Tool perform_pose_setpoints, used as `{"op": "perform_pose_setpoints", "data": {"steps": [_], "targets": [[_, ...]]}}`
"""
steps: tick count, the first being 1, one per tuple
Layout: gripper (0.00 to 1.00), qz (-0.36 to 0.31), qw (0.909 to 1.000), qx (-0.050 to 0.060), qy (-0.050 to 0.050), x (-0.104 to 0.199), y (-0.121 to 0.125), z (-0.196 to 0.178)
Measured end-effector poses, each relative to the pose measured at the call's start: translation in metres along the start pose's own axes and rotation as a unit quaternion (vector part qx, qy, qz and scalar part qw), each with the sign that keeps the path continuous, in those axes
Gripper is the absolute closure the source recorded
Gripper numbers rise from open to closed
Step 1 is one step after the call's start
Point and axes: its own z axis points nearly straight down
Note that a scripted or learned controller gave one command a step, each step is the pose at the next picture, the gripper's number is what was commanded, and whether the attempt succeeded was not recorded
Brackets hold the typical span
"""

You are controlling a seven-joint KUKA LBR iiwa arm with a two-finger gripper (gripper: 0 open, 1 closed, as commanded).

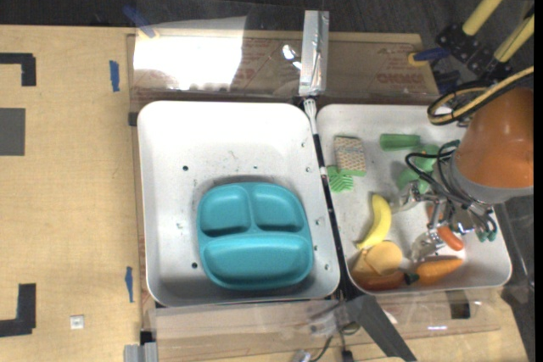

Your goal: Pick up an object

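My gripper (434,235) hangs low in the right bin (501,267), under the arm's orange band (502,144). It is just above an orange carrot (438,270) at the bin's front. A small red-orange piece (453,239) sits right beside the gripper tip; whether it is gripped is unclear. To the left lie a yellow banana (380,220) and a round yellow-orange fruit (383,257).
Farther back in the right bin lie a tan waffle-like piece (349,153), a green block (341,179) and a long green item (399,141). The left bin (170,140) holds a teal divided plate (253,235). Cables (424,165) trail beside the wrist.
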Motion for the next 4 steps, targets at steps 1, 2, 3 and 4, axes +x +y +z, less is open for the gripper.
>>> {"op": "perform_pose_setpoints", "data": {"steps": [1, 2, 3, 4], "targets": [[0.00, -0.034, 0.9994, -0.001, 0.000, -0.092, -0.021, 0.002], [1.00, -0.033, 0.9994, 0.001, -0.007, -0.097, -0.021, -0.013], [0.00, -0.033, 0.9994, 0.001, -0.006, -0.096, -0.021, -0.011], [0.00, -0.080, 0.9968, -0.001, 0.001, -0.116, -0.067, 0.003]]}}
